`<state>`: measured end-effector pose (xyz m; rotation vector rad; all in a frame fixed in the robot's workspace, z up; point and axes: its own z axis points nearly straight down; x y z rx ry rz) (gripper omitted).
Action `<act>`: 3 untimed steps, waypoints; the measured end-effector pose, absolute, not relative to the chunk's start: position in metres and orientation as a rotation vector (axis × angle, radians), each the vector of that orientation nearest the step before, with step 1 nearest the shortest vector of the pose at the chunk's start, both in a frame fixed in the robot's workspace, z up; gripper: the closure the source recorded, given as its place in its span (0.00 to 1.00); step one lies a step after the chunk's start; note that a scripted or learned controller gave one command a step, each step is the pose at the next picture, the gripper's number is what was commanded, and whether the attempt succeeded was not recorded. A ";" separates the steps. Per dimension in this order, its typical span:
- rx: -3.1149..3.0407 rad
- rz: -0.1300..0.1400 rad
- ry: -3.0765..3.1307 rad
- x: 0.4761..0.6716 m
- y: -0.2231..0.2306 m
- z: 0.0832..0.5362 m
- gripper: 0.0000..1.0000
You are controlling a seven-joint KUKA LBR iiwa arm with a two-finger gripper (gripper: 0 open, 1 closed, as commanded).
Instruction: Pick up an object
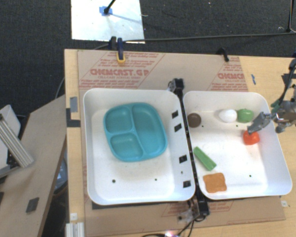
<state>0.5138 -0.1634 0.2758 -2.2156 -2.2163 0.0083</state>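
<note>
The tool (260,122) is in at the far right of the right bin (266,102), a grey finger slanting down and to the left from the wrist hardware at the frame's edge; how far it is open cannot be told from this angle, and nothing shows between its fingers; its lower tip sits right at the top edge of the red-orange object (251,138), touching it or just above, too close to call.

That red-orange object lies directly beneath the tool tip, near the bin's right wall; it is a small rounded lump with no clear long axis and no direction to speak of.

Just up and to the left of the tool sits a green round object (245,115), touching a white egg-shaped object (228,115) beyond it, whose long axis runs side to side; further left again, a brown ball (194,119) rests near the divider.

Down and to the left of the tool lies a green stick (204,158), long axis running diagonally from upper left to lower right; below it an orange square piece (215,182) lies flat by the near wall.

Well to the left, the left bin (96,181) carries a teal divided plate (135,131); both bins rest on the counter (153,65).
</note>
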 end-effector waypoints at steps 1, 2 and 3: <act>-2.219 -0.001 -2.227 0.516 -0.163 0.282 0.00; -2.219 0.000 -2.223 0.509 -0.164 0.223 0.00; -2.220 -0.001 -2.223 0.501 -0.162 0.175 0.00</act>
